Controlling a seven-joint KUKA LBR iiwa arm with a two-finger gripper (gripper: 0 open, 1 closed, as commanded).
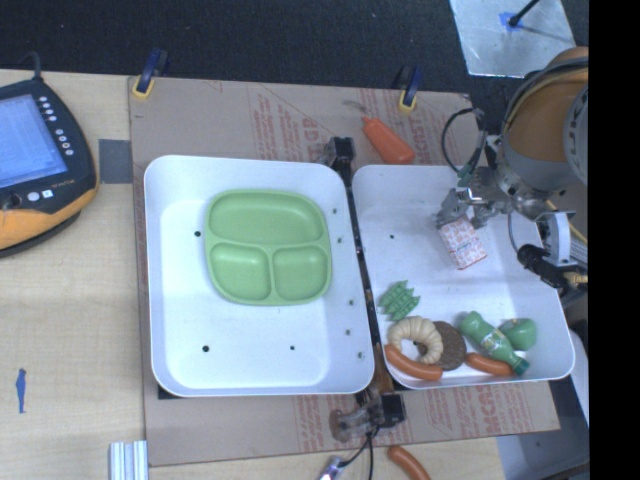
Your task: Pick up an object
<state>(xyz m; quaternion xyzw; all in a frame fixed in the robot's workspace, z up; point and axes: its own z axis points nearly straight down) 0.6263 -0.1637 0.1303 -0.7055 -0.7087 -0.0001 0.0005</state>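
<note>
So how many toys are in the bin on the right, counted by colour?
Green: 2, the bottle and the small ridged green piece.
Orange-red: 2, the hot dog and the sausage.
Tan: 1, the bagel.
Brown: 1, the round patty.
White and red: 1, the packet under the hand.
Total: 7

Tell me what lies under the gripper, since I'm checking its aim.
Just below the gripper a small white packet with red print lies on the right bin floor. Its top end is covered by the gripper.
</note>
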